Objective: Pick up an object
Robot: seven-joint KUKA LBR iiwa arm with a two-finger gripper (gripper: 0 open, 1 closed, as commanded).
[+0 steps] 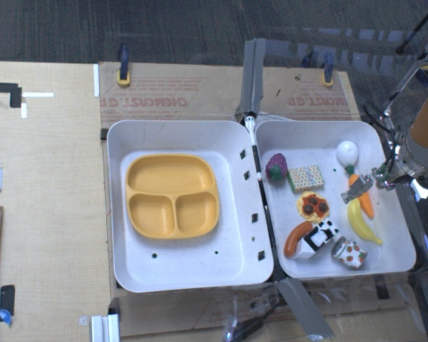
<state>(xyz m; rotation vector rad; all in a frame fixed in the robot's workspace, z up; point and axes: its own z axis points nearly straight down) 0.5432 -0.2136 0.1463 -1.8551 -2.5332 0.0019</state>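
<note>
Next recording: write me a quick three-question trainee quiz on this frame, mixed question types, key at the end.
1. True or false: the yellow divided plate lies in the left bin.
2. Which item lies nearest the gripper? A) purple grapes B) carrot C) sausage
3. Fill in: the banana lies in the ____ bin.

Key
1. True; it sits alone there.
2. B; the carrot lies right under the gripper, beside the banana.
3. Right, along with the white ball and the small pizza.
</note>
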